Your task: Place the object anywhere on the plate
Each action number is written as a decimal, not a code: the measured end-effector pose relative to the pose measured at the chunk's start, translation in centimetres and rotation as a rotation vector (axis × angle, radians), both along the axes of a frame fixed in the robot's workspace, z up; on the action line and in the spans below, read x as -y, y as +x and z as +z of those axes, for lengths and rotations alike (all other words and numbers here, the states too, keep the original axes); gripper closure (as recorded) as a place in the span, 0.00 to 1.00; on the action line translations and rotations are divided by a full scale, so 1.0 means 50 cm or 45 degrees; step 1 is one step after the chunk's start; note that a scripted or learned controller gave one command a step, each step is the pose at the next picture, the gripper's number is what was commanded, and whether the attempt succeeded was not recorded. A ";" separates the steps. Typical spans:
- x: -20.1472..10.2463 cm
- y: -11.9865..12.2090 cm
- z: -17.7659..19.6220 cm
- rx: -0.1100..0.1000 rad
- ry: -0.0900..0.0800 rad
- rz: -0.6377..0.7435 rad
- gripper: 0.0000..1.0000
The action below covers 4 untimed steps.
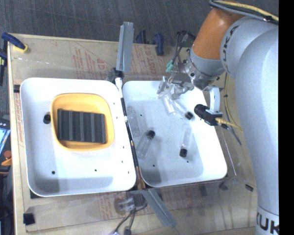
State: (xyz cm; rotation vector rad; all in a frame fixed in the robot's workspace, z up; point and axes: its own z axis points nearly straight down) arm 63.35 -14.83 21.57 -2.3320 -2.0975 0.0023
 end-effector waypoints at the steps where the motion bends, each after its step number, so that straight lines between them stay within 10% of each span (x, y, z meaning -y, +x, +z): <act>1: -0.106 -0.055 -0.020 -0.002 -0.001 0.319 1.00; 3: -0.279 -0.028 -0.047 0.007 -0.003 0.869 1.00; 4: -0.278 -0.027 -0.047 0.007 -0.003 0.869 0.00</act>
